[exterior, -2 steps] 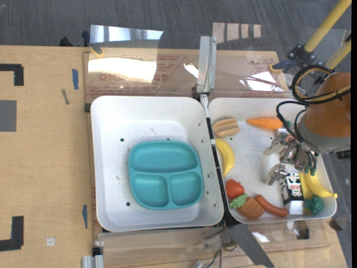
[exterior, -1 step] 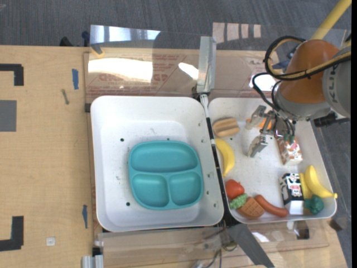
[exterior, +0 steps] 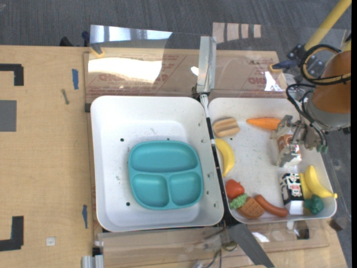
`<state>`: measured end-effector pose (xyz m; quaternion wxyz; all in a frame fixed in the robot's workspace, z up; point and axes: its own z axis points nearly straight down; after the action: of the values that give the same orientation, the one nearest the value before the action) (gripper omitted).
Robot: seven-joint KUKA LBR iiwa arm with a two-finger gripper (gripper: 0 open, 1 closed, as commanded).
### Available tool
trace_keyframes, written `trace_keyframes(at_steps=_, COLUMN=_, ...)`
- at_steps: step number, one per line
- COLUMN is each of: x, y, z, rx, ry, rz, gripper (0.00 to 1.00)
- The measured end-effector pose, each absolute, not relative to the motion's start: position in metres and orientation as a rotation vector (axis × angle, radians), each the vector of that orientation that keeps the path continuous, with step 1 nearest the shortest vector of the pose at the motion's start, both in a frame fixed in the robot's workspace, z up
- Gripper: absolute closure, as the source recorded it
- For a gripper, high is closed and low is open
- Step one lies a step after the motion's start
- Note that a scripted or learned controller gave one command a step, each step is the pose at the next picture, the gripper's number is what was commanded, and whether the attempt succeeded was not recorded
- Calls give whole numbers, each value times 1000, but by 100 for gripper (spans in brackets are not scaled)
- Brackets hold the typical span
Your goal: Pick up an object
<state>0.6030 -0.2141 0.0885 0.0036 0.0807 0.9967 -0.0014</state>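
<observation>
My arm [exterior: 333, 88] enters from right edge of camera view, orange band above wrist showing at upper right, black cables looped over it. Wrist angles down and to the left. My gripper [exterior: 290, 147] hangs low at end of wrist, metal fingers [exterior: 285, 156] pointing down and to the left. Finger parts blur together with what lies behind them; whether anything sits between them cannot be told. Rest of arm cut off by frame edge.
</observation>
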Motion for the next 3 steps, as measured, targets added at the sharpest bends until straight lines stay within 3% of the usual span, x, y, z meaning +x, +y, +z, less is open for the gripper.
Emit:
trace_keyframes(at_steps=1, x=608, y=-211, z=103, rx=245, ry=3108, rz=-7, gripper=100)
trace_keyframes(at_steps=2, x=608, y=-211, z=102, rx=245, ry=3110, rz=-6, gripper=0)
trace_keyframes(at_steps=3, x=621, y=-216, z=88, rx=311, ry=3123, rz=4, gripper=0)
